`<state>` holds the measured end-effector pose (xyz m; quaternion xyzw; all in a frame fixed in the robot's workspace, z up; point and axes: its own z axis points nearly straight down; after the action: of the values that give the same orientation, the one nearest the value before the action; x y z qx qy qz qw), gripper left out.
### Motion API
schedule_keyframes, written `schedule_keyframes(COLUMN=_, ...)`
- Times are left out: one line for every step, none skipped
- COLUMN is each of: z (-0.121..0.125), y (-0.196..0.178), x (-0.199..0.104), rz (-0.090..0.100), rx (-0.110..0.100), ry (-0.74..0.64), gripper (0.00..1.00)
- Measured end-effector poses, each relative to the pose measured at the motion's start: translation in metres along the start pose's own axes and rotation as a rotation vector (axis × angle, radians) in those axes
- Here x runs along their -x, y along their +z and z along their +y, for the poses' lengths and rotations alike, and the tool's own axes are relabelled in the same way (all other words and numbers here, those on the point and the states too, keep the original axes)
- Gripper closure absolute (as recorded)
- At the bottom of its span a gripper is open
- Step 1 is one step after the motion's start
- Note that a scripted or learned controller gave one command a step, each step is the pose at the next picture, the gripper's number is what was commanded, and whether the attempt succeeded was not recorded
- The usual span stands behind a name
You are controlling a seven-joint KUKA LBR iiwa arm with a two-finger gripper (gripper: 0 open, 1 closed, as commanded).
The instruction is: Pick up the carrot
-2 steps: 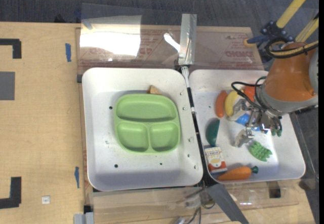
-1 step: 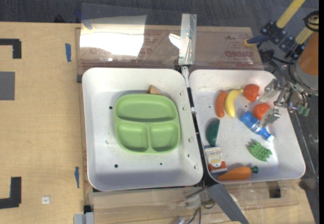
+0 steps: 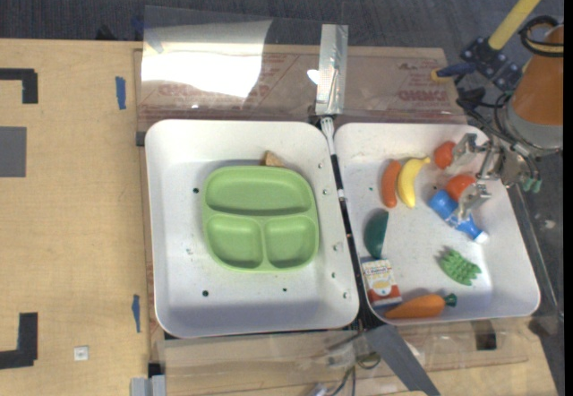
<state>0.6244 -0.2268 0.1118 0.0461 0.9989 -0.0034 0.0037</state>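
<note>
On my feed the left bin holds a green divided plate. In the right bin, I see a dark green vegetable, a small carton, and the carrot lying along the near wall. Farther right sit a yellow banana, a blue bottle and a green leafy toy. The gripper hangs over the far right corner; I cannot tell its state.

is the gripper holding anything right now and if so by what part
Cannot be told: the gripper sits over the right bin's small toys. The carrot lies untouched near the front edge.
</note>
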Motion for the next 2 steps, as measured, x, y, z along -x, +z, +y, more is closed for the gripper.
schedule_keyframes(z=0.076, y=-0.184, x=-0.003, rz=-0.010, rx=0.006, ry=-0.051, gripper=0.00)
schedule_keyframes(z=0.106, y=-0.090, x=-0.024, rz=0.005, rx=0.009, ry=-0.273, gripper=0.00)
